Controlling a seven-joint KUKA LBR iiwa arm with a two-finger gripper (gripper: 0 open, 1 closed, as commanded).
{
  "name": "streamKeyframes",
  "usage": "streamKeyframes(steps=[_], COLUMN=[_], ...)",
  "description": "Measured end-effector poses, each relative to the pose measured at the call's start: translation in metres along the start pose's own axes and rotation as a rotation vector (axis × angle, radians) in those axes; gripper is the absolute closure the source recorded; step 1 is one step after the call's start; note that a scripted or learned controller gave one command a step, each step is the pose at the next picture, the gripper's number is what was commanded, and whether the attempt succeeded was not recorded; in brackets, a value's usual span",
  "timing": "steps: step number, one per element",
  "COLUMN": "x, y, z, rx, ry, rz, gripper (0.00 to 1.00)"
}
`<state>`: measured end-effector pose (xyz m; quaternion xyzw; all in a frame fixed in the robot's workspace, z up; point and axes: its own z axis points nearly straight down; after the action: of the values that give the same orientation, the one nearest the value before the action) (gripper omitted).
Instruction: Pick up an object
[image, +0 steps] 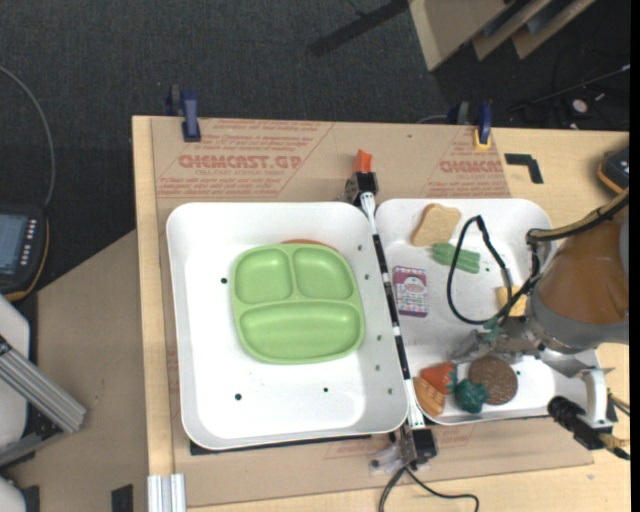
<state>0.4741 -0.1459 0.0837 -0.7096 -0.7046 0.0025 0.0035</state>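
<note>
Gripper (487, 352) low in right bin (520, 215), over the toy pile near its front edge.
I see a brown disc (493, 380) w/ teal blob (469, 393) touching its left, orange piece (436, 388) beside that. Disc is round, no long axis. Can't tell the gripper's state; arm hides it.
</note>
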Motion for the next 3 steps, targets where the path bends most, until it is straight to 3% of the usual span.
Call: streamKeyframes(steps=[1, 2, 3], x=[-0.071, -0.070, -0.073], y=[0.042, 0.085, 0.084], z=[-0.002, -0.001, -0.012], rx=[-0.011, -0.007, -0.011], ry=[-0.003, 0.006, -0.002], rz=[-0.005, -0.012, -0.009], gripper=[0.00, 0.00, 1.00])
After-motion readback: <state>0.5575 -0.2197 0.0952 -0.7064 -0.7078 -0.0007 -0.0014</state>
